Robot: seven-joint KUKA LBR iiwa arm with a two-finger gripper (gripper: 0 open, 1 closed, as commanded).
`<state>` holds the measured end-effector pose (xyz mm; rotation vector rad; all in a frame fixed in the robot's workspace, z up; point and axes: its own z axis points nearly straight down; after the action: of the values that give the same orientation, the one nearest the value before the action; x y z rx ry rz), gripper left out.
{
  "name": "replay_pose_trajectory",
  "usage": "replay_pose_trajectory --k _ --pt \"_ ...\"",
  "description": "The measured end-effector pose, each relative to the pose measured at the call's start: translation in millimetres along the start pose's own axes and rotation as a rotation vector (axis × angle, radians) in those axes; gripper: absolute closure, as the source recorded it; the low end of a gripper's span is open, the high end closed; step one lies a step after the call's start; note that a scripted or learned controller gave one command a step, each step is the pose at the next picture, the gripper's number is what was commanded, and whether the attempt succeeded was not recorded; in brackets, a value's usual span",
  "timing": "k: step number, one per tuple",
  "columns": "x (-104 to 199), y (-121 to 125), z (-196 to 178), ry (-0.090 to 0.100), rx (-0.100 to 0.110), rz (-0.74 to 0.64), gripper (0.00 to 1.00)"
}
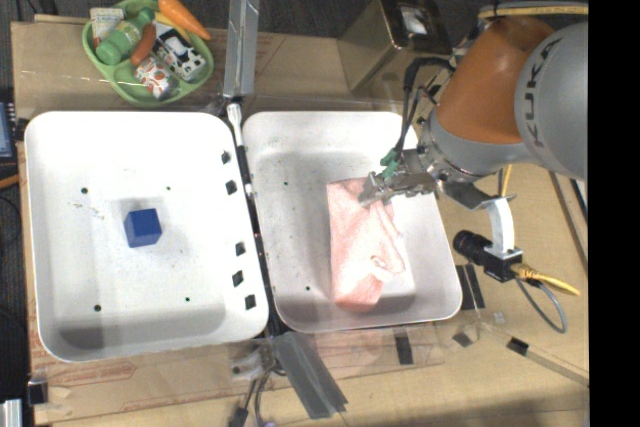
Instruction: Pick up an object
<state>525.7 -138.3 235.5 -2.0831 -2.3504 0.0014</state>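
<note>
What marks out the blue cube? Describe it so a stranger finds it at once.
Start at the two white bins side by side and take the left bin, the one away from the arm. On its floor, a little left of centre, sits the blue cube. It is small, solid blue and alone in that bin, while the right bin holds a pink cloth under the gripper.

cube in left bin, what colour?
Blue; the cube shows clearly in the camera view.

Soft pink cloth (366,243), seemingly matt; smooth white plastic bins (130,300)
</note>
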Motion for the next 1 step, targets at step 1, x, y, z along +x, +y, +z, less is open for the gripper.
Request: replay_pose_trajectory --k 1 --pt "-4.2 -13.8 -6.4 0.002 0.003 -0.191 0.00"
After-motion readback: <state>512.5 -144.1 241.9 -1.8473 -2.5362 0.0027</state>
